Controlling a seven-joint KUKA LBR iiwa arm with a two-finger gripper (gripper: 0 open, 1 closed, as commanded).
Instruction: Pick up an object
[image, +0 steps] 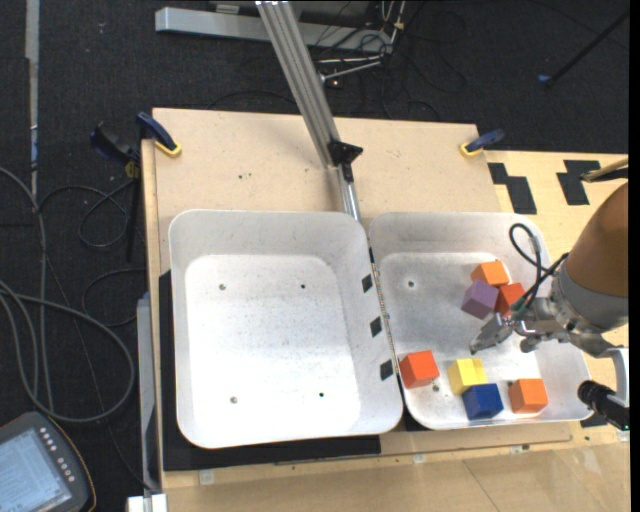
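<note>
— Where does the camera sit?
— Fixed above the desk (300, 150), looking down at a slant, far enough back to take in both white bins (200, 240) and the dark floor around them.
— Which way does it face?
— Probably toward the desk's far edge; the arm (605, 265) enters from the frame's right.

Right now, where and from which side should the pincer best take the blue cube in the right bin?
Probably from above, closing on the blue cube's left and right faces: its right side looks free, while the yellow cube touches its far edge.
</note>
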